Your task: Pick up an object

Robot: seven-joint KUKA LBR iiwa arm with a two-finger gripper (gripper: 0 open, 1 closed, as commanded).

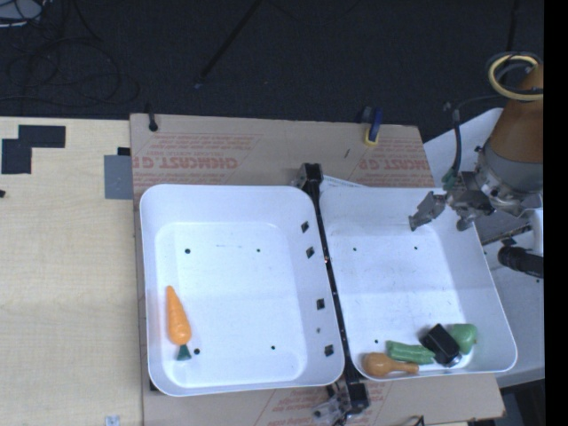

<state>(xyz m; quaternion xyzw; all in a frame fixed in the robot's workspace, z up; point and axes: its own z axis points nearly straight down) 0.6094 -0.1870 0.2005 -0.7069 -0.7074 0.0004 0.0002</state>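
Now, farthest from my claw (441, 207), over on the left, sits the left bin (151, 264), and the one thing in it is a toy carrot (177, 318) lying lengthwise near that bin's outer wall, its green stub toward the near rim. That carrot is well apart from me, across the black divider strip (321, 264) where the two bins meet.

The right bin (497, 300) is the one I hang over. Its contents are bunched along the near rim: an orange pear-shaped toy (387, 365) closest to the divider, a green pod-like piece (410, 352) just beside it and touching or nearly so, then a small black block (441, 343) lying partly on a light green piece (463, 334).

My claw sits above the far right part of this bin, close to its far rim. The fingers look spread apart, with nothing between them. The cluster lies toward the near rim from me, well clear of my fingertips; the black block is roughly straight below me in the view.
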